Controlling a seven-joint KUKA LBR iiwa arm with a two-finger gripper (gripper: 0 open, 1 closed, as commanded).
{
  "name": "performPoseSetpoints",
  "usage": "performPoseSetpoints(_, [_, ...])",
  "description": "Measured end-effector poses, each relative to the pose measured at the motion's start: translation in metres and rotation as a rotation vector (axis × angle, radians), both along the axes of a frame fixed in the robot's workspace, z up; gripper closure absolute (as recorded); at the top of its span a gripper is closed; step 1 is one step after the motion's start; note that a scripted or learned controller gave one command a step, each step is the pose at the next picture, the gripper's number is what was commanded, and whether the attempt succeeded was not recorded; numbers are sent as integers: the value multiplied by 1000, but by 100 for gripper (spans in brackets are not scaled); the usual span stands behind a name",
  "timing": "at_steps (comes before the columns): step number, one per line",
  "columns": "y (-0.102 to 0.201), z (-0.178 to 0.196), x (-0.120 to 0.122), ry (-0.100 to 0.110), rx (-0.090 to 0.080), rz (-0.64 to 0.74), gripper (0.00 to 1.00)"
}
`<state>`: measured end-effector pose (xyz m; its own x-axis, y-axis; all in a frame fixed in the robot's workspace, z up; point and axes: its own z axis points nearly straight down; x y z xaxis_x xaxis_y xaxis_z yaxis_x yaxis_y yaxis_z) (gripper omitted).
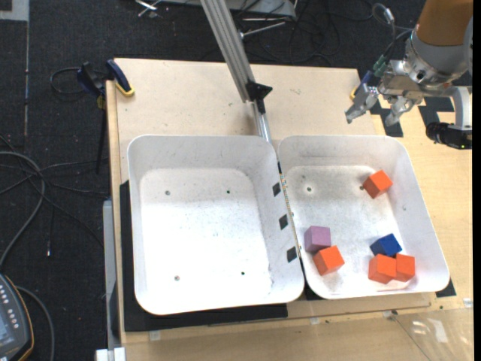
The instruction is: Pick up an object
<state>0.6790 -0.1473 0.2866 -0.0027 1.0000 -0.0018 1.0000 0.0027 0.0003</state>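
From above, my tool (379, 110) hangs spread and empty over the table (188, 96) beyond the right bin (421, 201). Inside it sit orange cubes (377, 183), a purple cube (317, 238) and a blue cube (385, 245). No readable writing.

Robotics lab: plywood desk (316, 89) bearing two white bins (150, 156), aluminium camera mast (225, 36), loose cables (30, 171) over dark carpet (60, 21).

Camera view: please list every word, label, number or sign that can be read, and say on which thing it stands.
No readable text.
The device at the lower left corner has small button markings, too blurred to read.
The blocks, such as the purple block, and the white bins bear no lettering.
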Motion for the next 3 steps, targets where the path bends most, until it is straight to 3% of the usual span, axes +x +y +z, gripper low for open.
performPoseSetpoints(1, [-77,-119,-55,9,1,-9,0])
performPoseSetpoints(2, [-28,-192,-88,3,4,1,0])
performPoseSetpoints(3, [-77,-189,-2,3,4,0,0])
